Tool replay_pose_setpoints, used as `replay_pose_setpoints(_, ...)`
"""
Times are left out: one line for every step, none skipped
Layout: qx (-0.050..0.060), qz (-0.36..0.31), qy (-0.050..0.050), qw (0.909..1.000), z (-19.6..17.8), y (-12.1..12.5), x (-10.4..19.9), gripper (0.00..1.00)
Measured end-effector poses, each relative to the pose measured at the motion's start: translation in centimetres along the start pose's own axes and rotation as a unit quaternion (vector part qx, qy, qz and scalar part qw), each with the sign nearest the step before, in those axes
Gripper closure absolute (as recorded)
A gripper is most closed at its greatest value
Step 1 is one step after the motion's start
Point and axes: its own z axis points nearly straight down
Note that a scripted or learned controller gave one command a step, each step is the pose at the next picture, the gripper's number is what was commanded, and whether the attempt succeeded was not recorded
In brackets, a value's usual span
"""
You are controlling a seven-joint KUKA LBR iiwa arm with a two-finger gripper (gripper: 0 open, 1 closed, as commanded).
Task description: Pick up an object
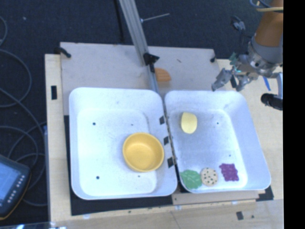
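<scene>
Bins sit side by side on my bench, both shallow, white and plastic. I see the left white bin (90,109) holding one round yellow plastic bowl (143,151), which rests near its right wall.

I see the right white bin (238,128) holding four small things. A pale yellow egg-shaped lump (188,122) lies in the upper left part. Along the near edge sit a flat green leafy piece (191,178), a round tan cookie with dark spots (208,176) just beside it, and a purple bumpy bunch like grapes (229,171) next to that.

My grey two-finger gripper (232,78) hangs past the far right corner of the right bin, over the bench and outside the bin. I see its fingers (219,81) spread apart, and nothing sits between them. The orange band of the arm (269,27) is above it.

The yellow lump is the closest thing to the fingers, but it is well apart from them, lower and to the left. The three things at the near edge are farther still.

A small orange thing (162,75) lies on the bench behind the bins, beside a slanted grey metal rail (133,23).
</scene>
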Motion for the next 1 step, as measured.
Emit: replay_pose_setpoints(0.000,0.000,-0.001,1.0000,-0.01,-0.01,-0.04,0.00)
